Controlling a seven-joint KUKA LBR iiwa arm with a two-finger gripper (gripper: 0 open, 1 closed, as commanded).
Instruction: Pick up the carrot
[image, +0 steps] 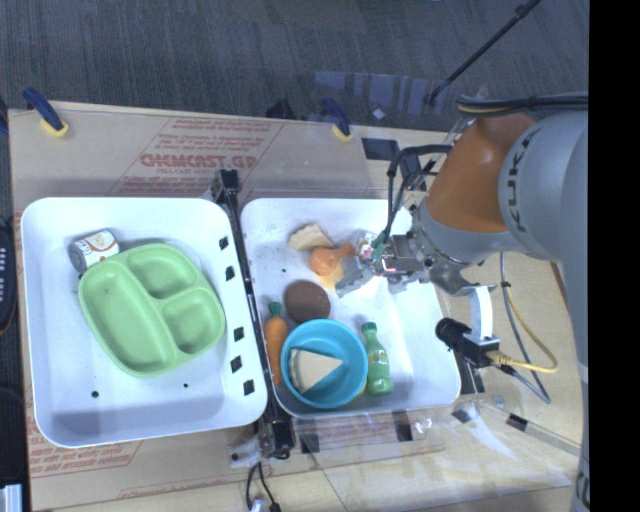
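Observation:
The carrot (275, 343) is orange with a green top and lies lengthwise at the left wall of the right bin (425, 345). It is wedged between that wall and a blue bowl (322, 362). My gripper (357, 264) hangs over the upper middle of the right bin, well up and to the right of the carrot. It is right next to a small orange piece (327, 261). The carrot is untouched and nothing of it is in the gripper.
A brown round item (306, 298) sits between gripper and carrot. A beige piece (310, 237) lies at the bin's back, and a green bottle (377, 358) stands right of the bowl. The left bin (50, 400) holds a green divided plate (150, 305) and a small carton (93, 248).

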